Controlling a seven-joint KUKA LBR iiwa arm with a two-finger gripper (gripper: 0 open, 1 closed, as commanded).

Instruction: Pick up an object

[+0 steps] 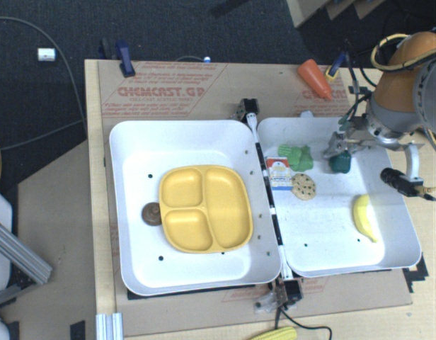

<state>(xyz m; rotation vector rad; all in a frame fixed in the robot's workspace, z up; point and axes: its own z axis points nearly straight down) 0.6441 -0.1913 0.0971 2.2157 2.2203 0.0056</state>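
The right bin [324,243] holds several small things. A green toy [297,156] lies near its back left, with a small red, white and blue box [278,173] and a round speckled cookie [303,186] beside it. A yellow banana [364,218] lies towards the right wall. My gripper [340,149] hangs over the back of this bin, directly above a small teal object [340,164] and touching or nearly touching it. The grey arm [398,105] comes in from the upper right.
The left bin [133,190] carries a yellow divided plate [204,209], and a brown disc [151,213] peeks out at the plate's left edge. An orange carrot [315,80] lies on the bench behind the right bin. A black clamp [248,109] sits where the bins meet.
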